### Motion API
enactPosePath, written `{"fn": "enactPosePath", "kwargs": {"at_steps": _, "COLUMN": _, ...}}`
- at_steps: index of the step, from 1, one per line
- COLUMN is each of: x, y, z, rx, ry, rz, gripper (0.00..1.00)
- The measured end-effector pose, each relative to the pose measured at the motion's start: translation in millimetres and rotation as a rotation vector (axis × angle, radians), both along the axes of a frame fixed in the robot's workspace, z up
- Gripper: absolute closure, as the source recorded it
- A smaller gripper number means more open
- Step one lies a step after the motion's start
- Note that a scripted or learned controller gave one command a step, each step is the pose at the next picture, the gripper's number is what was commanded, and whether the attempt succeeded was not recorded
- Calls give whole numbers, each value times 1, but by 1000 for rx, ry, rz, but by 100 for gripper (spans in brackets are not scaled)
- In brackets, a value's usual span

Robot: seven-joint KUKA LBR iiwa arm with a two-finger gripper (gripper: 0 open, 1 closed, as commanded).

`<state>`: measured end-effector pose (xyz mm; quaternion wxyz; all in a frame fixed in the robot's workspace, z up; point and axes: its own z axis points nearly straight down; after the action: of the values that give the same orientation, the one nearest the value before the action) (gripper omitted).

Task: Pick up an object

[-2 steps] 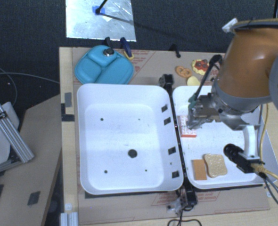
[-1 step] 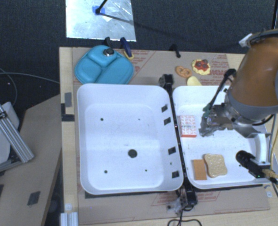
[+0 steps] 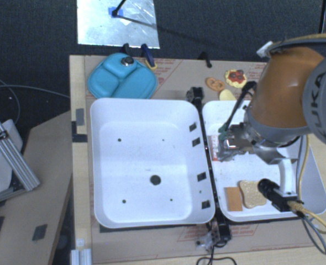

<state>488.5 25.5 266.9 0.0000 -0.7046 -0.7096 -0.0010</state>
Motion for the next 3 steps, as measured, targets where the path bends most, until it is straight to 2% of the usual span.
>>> {"fn": "enactPosePath", "kwargs": {"at_steps": 2, "x": -1, "y": 58, "z": 93, "rx": 1, "ry": -6, "rz": 0, "gripper": 100}}
{"fn": "enactPosePath", "kwargs": {"at_steps": 3, "x": -1, "y": -15, "z": 98, "rx": -2, "ry": -4, "rz": -11, "gripper": 100}}
